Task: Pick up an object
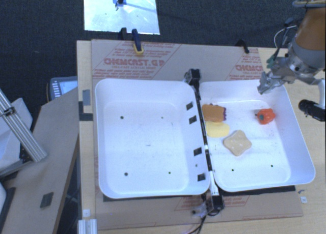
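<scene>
Gripper (266, 83) at upper right of frame, over the right bin's (300, 169) far rim — finger state cannot be told. Nearest target: orange-red object (264, 116), just below. Advise centring squarely above it before descending — avoid the rim.

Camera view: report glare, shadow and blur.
Camera view: glare washes out the silver sheet at the top; the white bins are evenly lit with faint shadows; the gripper looks soft; the orange object is small and slightly blurred.

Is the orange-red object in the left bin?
No, the orange-red object lies in the right bin, near its far right side.
</scene>
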You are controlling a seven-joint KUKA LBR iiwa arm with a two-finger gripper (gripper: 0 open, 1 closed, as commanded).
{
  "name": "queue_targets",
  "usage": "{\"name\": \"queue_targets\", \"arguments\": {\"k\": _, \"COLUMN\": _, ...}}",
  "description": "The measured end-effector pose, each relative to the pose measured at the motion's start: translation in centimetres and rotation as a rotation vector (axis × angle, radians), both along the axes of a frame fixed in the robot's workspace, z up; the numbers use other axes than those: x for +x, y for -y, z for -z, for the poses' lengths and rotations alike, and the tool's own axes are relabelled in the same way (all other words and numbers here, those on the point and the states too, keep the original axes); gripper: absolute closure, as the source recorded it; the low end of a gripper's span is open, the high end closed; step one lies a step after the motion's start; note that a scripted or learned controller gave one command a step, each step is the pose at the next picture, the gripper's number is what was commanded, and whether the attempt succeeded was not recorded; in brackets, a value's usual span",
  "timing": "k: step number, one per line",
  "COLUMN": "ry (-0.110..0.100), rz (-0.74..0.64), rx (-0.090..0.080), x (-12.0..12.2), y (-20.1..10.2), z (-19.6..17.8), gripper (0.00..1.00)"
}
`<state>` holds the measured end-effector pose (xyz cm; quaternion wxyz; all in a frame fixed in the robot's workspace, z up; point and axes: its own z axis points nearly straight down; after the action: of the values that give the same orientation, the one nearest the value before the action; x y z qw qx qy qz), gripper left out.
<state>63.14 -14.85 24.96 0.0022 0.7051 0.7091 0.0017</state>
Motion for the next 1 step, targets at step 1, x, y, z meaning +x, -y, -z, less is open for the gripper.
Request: {"name": "queue_targets", "arguments": {"k": 1, "ry": -0.001, "rz": -0.007, "rx": 0.004, "x": 0.24, "y": -8.66, "z": -2.10, "gripper": 1.00}}
